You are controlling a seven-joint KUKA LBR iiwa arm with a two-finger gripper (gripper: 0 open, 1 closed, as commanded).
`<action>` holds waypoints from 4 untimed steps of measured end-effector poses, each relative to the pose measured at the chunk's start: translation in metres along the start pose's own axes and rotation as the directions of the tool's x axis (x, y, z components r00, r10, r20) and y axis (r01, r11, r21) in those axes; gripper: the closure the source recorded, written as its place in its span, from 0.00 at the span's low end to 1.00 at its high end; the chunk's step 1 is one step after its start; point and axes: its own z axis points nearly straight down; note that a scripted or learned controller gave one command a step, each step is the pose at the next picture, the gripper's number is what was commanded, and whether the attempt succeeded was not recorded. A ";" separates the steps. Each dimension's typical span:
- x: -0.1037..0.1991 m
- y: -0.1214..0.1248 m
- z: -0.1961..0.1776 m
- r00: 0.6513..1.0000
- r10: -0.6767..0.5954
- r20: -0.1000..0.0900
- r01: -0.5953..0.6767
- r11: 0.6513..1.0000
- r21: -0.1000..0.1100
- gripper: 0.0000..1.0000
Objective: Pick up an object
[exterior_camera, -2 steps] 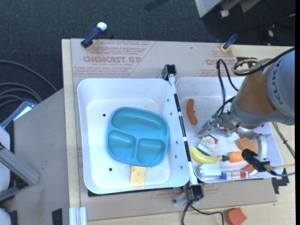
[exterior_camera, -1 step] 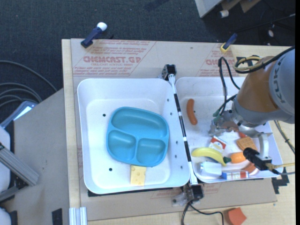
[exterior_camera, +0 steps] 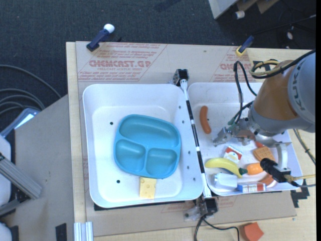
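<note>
Two white bins sit side by side on the bench, divided by a black-edged rim.

Left bin: a cheese slice lies near the front edge, right of centre. Its far end touches or slips under the front edge of a blue plate. The plate has three compartments and fills the middle of the bin, lying flat.

Right bin: objects crowd the front half. A white tube with a red end lies along the front edge. Just behind it a banana lies crosswise, its tip close to a carrot. A small red-and-white carton sits just behind the banana. An orange cracker lies toward the right edge, partly covered by the arm. A hot dog lies alone near the left wall, well apart from the front cluster, pointing front to back.

Arm: the grey wrist with its orange band reaches in over the right edge of the right bin. The gripper points left, above the bin floor between the hot dog and the carton. Nothing is visible between its fingers. Their spread cannot be determined.

Bench far edge: a blue clamp stands at the left corner.
</note>
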 end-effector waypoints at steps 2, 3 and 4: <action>-0.002 -0.009 0.000 1.000 0.000 0.000 0.000 1.000 0.001 1.00; -0.002 -0.009 0.000 1.000 0.000 0.000 0.000 1.000 0.001 0.00; 0.009 -0.027 0.010 1.000 0.000 0.000 0.000 1.000 0.002 0.00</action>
